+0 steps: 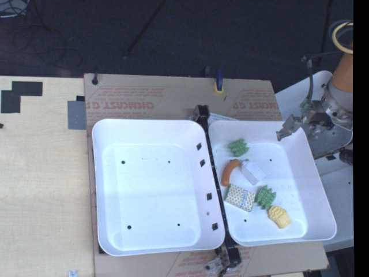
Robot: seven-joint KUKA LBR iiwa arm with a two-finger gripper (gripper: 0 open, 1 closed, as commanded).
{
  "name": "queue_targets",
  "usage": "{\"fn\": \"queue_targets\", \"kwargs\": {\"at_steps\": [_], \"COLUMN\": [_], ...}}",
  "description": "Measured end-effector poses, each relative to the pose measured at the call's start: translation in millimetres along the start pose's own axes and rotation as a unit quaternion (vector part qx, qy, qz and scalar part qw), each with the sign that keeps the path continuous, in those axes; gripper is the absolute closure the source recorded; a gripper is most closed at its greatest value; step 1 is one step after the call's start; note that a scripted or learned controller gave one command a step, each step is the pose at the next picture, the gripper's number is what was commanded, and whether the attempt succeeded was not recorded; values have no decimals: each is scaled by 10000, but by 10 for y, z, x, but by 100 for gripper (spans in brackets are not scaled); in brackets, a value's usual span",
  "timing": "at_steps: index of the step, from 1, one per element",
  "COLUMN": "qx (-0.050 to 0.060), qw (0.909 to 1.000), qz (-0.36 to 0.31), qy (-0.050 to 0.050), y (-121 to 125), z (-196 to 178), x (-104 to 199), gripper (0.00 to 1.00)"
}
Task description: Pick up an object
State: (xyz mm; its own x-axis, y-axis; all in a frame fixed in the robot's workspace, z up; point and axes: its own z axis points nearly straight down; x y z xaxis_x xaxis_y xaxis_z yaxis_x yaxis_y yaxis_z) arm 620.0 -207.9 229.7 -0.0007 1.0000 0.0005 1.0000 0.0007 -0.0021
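Pale wood tabletop (pixel 40 172) carries a brown cardboard sheet (pixel 173 100), and on it two shallow white bins sit side by side. Nearest in the right bin (pixel 311 212) lie a yellow toy (pixel 279 216), a dark green toy (pixel 265 196) and a patterned packet (pixel 240 197), close together. Just beyond them an orange sausage-shaped toy (pixel 229 171) touches a clear, pale block (pixel 251 172), and a lighter green toy (pixel 237 148) lies apart near the far wall. The left bin (pixel 106 183) offers broad open floor. At the right bin's far right corner the gripper (pixel 286 128) hangs above the rim, nothing between its fingers; whether they are spread is hard to tell. Its grey arm (pixel 337 103) slants away to the right.
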Motion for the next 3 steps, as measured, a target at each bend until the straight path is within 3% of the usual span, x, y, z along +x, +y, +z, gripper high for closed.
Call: {"fn": "queue_targets", "kwargs": {"at_steps": [1,2,3], "qx": [-1,-61,-35], "qw": [10000,10000,10000], "qz": [-8,-33,-47], "qy": [0,-3,10], "y": [2,-19,-94], "z": [-101,-1230,-1777], "x": [-2,661,1522], "gripper": [100,100,100]}}
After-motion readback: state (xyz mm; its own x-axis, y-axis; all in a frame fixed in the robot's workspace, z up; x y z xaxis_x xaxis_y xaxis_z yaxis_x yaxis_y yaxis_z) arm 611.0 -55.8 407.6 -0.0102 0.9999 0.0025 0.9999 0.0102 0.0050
